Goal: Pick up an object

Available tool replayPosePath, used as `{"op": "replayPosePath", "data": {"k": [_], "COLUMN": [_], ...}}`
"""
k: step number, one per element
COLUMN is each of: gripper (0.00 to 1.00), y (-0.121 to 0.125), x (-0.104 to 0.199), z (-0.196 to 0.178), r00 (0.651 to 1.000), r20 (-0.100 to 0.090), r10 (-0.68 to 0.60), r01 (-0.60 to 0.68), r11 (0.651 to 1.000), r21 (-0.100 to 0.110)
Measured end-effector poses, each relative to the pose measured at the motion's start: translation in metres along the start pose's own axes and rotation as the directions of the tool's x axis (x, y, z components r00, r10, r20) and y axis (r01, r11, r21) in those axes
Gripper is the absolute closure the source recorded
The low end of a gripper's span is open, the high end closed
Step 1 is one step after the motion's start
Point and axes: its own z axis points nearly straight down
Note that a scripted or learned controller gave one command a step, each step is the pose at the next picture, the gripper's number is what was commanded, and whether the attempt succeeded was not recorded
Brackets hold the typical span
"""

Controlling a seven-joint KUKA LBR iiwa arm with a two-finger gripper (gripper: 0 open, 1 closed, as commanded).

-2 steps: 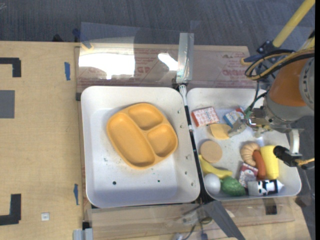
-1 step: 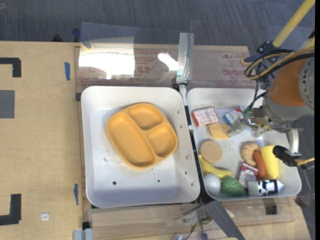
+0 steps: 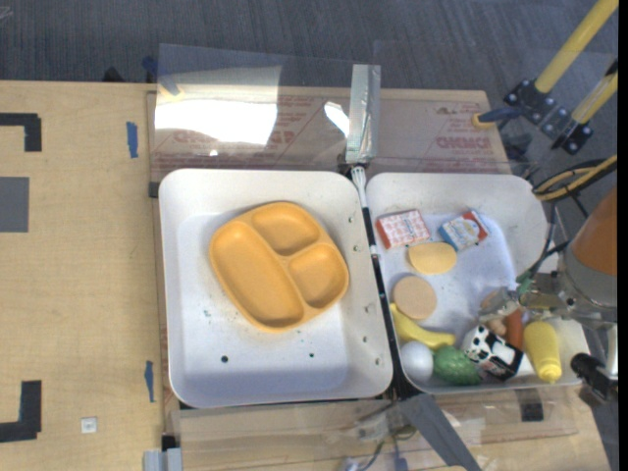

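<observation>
You see the hand (image 3: 518, 300) at 3 o'clock in the right bin (image 3: 520, 196); I cannot tell its state. Just beside it, toward 5 o'clock, lie a yellow bottle (image 3: 543, 350) and a black-and-white toy (image 3: 488, 347). The red-and-white packet (image 3: 403, 228) at 12 o'clock has print too small to read. The orange divided plate (image 3: 280, 263) sits in the left bin (image 3: 186, 292).

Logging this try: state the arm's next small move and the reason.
Probably a short descent onto the black-and-white toy. The claw sits at the right bin's lower right, over a tight cluster with the yellow bottle and green toy, and nothing shows between its fingers yet.
</observation>
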Motion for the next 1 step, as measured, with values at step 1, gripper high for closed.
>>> {"op": "replayPosePath", "data": {"k": [1], "gripper": [1.00], "y": [0.0002], "x": [-0.0047], "z": [-0.0079], "r00": [1.000], "r20": [0.011], "r10": [0.005], "r01": [-0.005], "r11": [1.000], "r21": [-0.004]}}
